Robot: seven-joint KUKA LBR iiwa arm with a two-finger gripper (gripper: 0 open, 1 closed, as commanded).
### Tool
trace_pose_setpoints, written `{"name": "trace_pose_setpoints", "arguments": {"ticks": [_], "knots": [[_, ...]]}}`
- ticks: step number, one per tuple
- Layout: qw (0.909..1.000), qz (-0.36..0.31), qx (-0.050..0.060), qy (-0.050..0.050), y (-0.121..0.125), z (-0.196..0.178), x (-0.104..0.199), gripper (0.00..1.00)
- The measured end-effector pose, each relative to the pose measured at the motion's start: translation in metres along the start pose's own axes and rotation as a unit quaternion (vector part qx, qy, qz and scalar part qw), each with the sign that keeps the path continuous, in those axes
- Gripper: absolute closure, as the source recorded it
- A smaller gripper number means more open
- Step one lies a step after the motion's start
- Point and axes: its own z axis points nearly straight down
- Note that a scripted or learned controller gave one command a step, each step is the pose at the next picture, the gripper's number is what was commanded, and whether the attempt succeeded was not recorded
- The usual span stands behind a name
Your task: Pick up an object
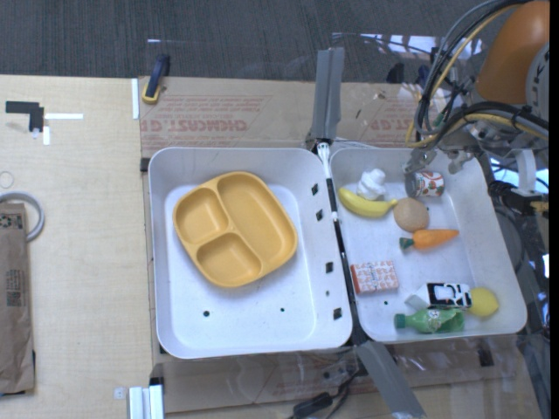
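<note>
Green bottle, lemon and black-and-white toy lie nearest in the right bin. Farther: patterned box, carrot, tan ball, banana, white lump. Gripper pinches a small red-and-white object at the bin's far end. Left bin holds a yellow divided plate. Cardboard behind reads mirrored, illegible.

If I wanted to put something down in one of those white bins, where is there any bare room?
The left bin has bare floor in front of the yellow divided plate, toward its near wall. In the right bin, a small patch lies between the carrot and the black-and-white item. Its far end is crowded: banana, egg-shaped thing and claw.
</note>
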Motion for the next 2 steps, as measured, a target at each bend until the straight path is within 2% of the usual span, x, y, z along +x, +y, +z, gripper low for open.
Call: {"name": "trace_pose_setpoints", "arguments": {"ticks": [1, 2], "knots": [[0.9987, -0.051, -0.001, 0.0, -0.043, 0.08, -0.002, 0.0], [0.9782, -0.208, -0.002, -0.001, -0.044, 0.079, 0.042, 0.0]]}}
